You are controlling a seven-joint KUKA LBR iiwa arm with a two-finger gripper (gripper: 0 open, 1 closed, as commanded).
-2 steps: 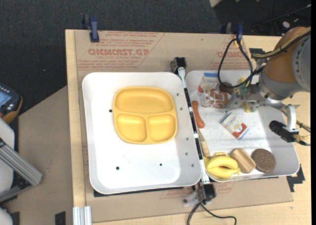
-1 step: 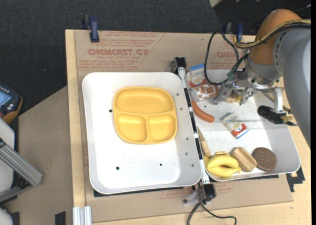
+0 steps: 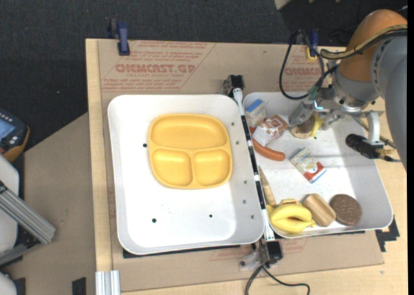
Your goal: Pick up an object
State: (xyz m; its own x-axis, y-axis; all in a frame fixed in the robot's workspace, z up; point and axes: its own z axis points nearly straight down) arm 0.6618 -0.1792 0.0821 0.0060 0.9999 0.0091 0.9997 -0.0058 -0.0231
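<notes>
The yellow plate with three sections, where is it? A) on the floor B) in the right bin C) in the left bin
C: the yellow plate lies in the left bin, while the banana and other food sit in the right bin.

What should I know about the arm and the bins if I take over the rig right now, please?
Gripper: low over the far end of the right bin, by a brownish item; no grasp can be confirmed.
Right bin: hot dog, small carton, banana, bread roll, brown cookie.
Left bin: yellow divided plate.
Done: nothing lifted.
Left: grasp and raise one object.
</notes>
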